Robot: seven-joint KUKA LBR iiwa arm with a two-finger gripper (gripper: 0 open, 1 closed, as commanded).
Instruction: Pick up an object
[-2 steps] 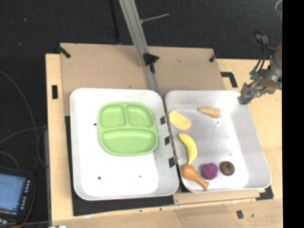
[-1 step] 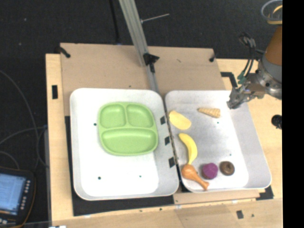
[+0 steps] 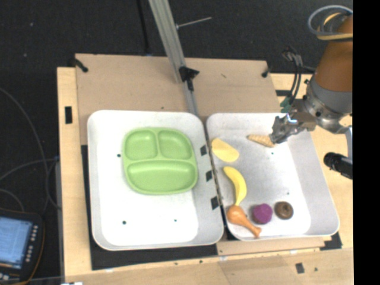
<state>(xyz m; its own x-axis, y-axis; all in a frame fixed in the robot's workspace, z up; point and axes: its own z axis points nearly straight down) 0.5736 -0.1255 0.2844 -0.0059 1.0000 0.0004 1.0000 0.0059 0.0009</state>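
The grey arm reaches in from the right, its orange band sitting up and to the right of the gripper; the wrist slants down and leftward from that band; the gripper hangs at the arm's low left end, pointing down; its metal parts look small and blurred
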